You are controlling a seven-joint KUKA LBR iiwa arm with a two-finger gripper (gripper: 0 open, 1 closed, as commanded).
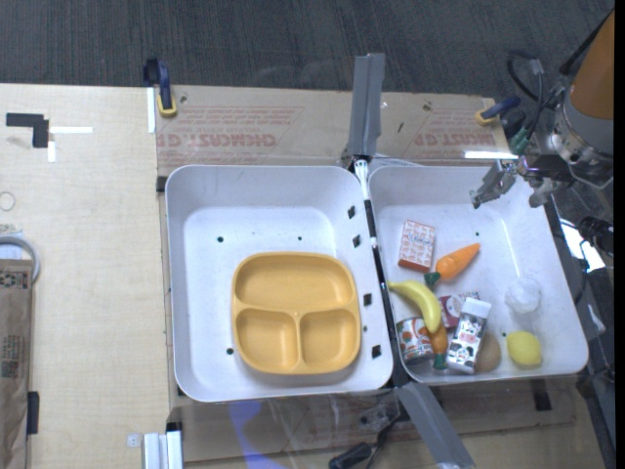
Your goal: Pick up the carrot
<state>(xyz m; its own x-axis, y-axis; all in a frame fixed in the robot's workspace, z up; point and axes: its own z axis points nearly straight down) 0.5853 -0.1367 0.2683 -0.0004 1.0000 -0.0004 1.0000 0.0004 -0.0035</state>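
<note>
The orange carrot (457,260) with a green stub end lies in the right bin (547,252), near its middle, tilted up to the right. My gripper (513,184) hovers over the bin's far right part, above and to the right of the carrot and apart from it. Its two fingers stand spread, and nothing is between them.
Around the carrot lie a red-and-white box (417,245), a banana (420,302), a small can (416,340), a milk carton (468,333), a lemon (524,349) and a clear cup (523,295). The left bin (195,262) holds a yellow divided plate (295,313).
</note>
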